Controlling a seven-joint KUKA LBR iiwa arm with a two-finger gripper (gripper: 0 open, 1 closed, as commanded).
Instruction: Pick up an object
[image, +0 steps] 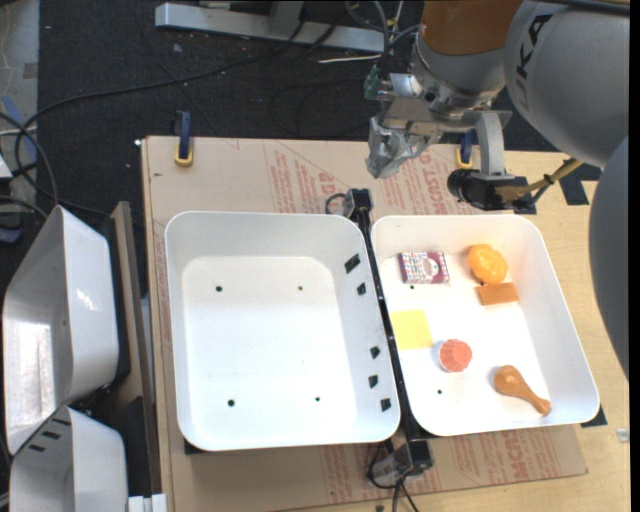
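Note:
The right bin (560, 300) holds several objects: a small purple-and-white packet (423, 266), an orange round fruit (487, 263), an orange block (497, 294), a flat yellow square (410, 328), a pink-red ball (455, 355) and an orange drumstick-shaped toy (520, 387). My gripper (392, 158) hangs high over the bench behind the bins, above the gap between them, with nothing between its fingers. It is well apart from every object.
The left bin (200, 300) lies beside the right one, joined by black clips along the middle. Orange clamps (183, 150) hold the wooden board. White containers (60, 310) stand at the far left. Cables run behind the bench.

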